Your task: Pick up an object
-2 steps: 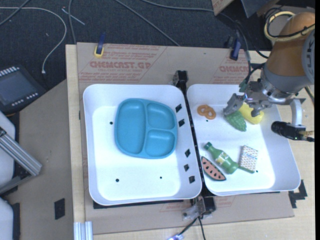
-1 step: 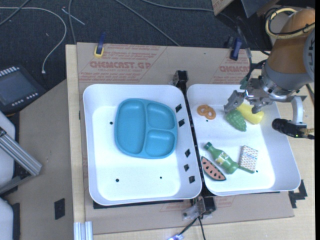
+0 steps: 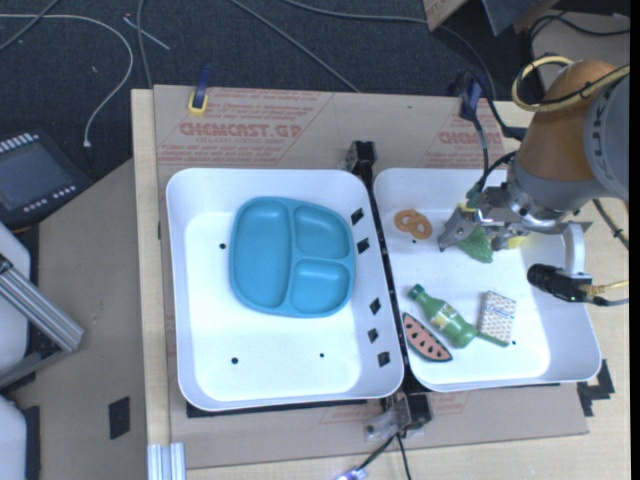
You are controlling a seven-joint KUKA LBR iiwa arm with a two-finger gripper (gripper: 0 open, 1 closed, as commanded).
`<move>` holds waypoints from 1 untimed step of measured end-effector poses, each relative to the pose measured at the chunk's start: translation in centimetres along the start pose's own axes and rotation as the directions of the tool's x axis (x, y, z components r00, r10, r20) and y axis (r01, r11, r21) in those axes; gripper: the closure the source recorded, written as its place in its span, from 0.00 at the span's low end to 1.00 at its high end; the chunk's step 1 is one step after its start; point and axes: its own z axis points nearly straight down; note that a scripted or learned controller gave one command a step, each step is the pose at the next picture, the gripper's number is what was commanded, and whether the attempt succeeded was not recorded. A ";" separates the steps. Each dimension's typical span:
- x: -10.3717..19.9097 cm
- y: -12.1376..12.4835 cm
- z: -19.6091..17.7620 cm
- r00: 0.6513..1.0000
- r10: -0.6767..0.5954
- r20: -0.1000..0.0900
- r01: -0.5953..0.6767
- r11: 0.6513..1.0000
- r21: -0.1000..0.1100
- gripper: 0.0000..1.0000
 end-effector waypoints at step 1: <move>0.1 0.0 5.3 1.000 -0.001 0.000 0.001 1.000 -0.002 0.00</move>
